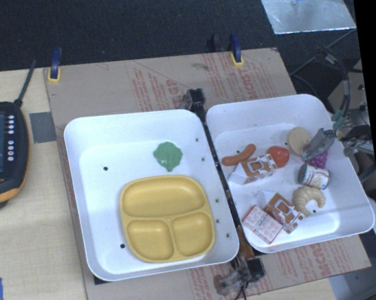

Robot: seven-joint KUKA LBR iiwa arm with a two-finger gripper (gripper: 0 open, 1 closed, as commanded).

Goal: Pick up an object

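Right now the pincer (320, 142) hangs low at the right bin's (338, 227) far right side; whether it is spread or pressed together, I cannot tell. Just beneath it, toward me, lies a small can (315, 177), with a purple thing (318, 160) between.

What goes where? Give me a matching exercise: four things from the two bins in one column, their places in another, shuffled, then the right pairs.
Things:
1. yellow divided plate
2. green leaf-shaped piece
3. sausage
4. croissant

Places:
A. right bin, near the top left
B. left bin, lower middle
C. right bin, toward the lower right
D. left bin, just above the plate

Pairs: 1-B, 2-D, 3-A, 4-C
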